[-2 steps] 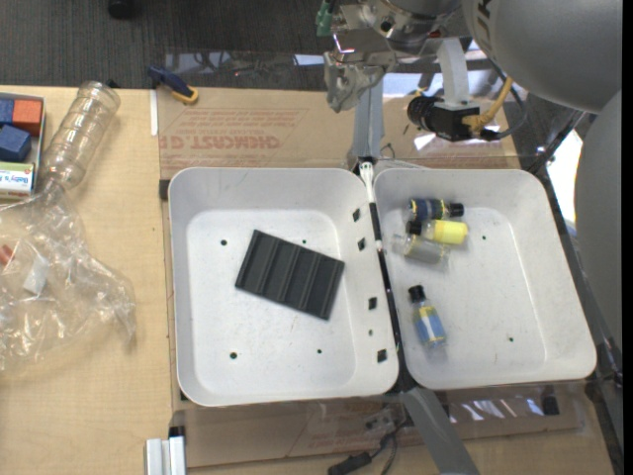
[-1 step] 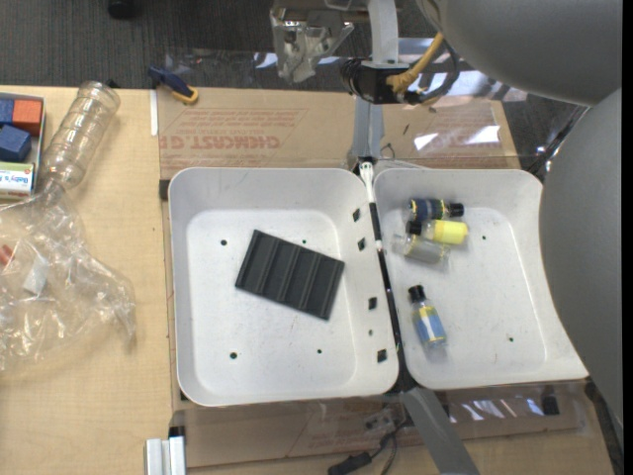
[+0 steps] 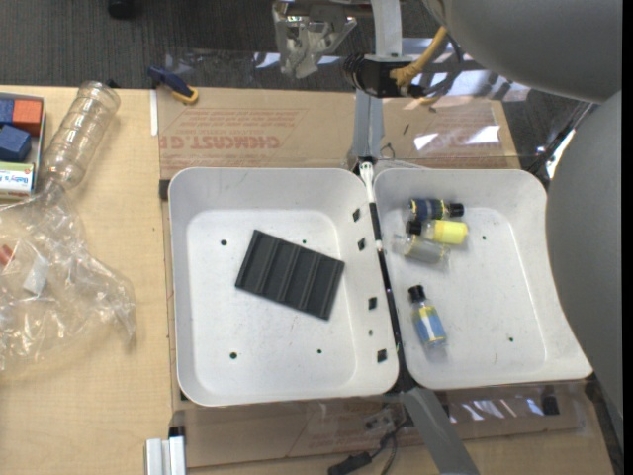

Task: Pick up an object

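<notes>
Worktop stock, as I read it from my remote station, near edge to far.

Right bin [image 3: 554, 265], near part: small blue bottle [image 3: 427, 321] with black cap, lying on its side beside the wall shared with the other bin. Light, rigid, round, so likely to roll; I would close across the body, not the cap. Label too small to read.

Left bin [image 3: 198, 265], middle: ribbed black panel [image 3: 290, 274], lying flat and skewed. Stiff and thin; I judge it hard to get under.

Right bin, far part: yellow-capped container [image 3: 444, 231], dark blue bottle [image 3: 433, 209] and a clear item touching them, clustered. Crowded for a clean grasp.

Left edge of worktop: crumpled clear plastic [image 3: 49, 275]; empty clear bottle [image 3: 79, 132]; box with blue and orange blocks [image 3: 20, 127].

Far edge: cardboard sheet [image 3: 257, 132], printed "CHEMCAST", seen inverted.

End effector [image 3: 309, 43]: hangs beyond the far edge, well apart from both bins; I cannot tell its state.
</notes>
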`<act>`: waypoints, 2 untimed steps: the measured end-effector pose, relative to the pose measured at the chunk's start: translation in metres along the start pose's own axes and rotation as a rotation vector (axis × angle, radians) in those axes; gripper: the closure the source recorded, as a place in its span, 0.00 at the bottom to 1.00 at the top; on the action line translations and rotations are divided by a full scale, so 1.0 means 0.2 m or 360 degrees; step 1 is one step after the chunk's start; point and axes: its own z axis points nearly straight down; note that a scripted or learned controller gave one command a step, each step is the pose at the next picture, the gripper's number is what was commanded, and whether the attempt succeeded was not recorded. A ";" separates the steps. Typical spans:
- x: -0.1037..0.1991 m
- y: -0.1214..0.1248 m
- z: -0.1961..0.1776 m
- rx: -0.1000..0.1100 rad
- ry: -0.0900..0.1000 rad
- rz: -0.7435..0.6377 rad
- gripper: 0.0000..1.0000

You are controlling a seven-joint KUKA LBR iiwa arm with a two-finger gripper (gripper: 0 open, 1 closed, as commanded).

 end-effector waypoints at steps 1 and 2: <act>0.00 0.00 -0.03 0.0006 -0.0005 -0.0001 1.00; 0.00 0.01 -0.07 0.0012 -0.0010 -0.0002 1.00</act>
